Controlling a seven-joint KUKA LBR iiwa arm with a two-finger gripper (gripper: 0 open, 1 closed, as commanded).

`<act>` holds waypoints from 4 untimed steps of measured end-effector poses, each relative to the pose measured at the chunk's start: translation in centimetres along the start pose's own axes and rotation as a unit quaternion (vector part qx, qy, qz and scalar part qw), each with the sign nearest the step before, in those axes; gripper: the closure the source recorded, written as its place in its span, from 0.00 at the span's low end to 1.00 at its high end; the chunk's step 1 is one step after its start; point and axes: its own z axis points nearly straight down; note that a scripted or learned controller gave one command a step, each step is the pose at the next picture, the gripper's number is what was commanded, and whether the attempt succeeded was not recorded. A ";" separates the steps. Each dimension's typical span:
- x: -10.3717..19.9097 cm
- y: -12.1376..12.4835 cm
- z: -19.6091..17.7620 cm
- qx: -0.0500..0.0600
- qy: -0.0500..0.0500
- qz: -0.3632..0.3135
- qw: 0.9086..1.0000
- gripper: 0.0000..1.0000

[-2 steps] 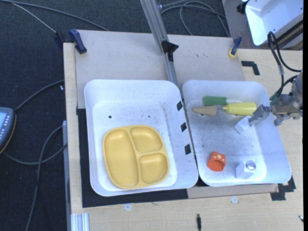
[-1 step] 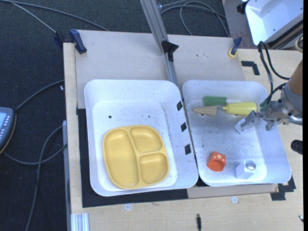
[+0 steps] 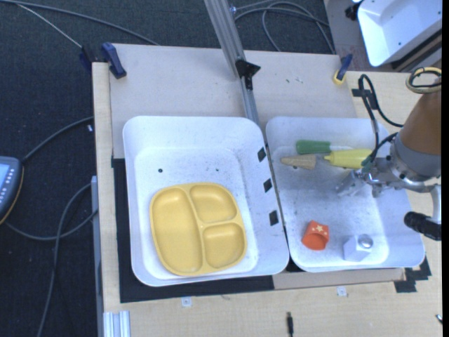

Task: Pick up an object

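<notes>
My gripper (image 3: pixel 355 182) is low over the middle of the right bin (image 3: pixel 393 258), on the grey arm with its orange band (image 3: pixel 428 128) coming in from the right. Its metal fingers (image 3: pixel 344 187) look spread open, with nothing between them. Just behind it lies a yellow corn-like piece (image 3: pixel 346 159), with a green stick (image 3: pixel 313 147) and a tan piece (image 3: pixel 299 162) to its left. An orange cup-shaped toy (image 3: pixel 316 235) and a grey block with a metal knob (image 3: pixel 358 246) sit near the bin's front wall.
The left bin (image 3: pixel 140 139) holds a yellow divided plate (image 3: pixel 198 227). A metal pole (image 3: pixel 231 41) rises from the bench between the bins at the back. Cables (image 3: pixel 372 107) hang near the arm at the right.
</notes>
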 end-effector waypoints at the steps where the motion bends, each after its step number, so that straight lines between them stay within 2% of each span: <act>1: 0.0 0.1 3.3 -0.003 -0.001 0.000 1.000 0.00; 2: -0.1 0.2 1.9 -0.006 -0.003 0.001 1.000 1.00; 3: -0.4 -0.5 -2.8 -0.006 -0.003 0.001 1.000 1.00; 4: -1.0 -0.6 -9.1 -0.007 -0.003 0.000 1.000 1.00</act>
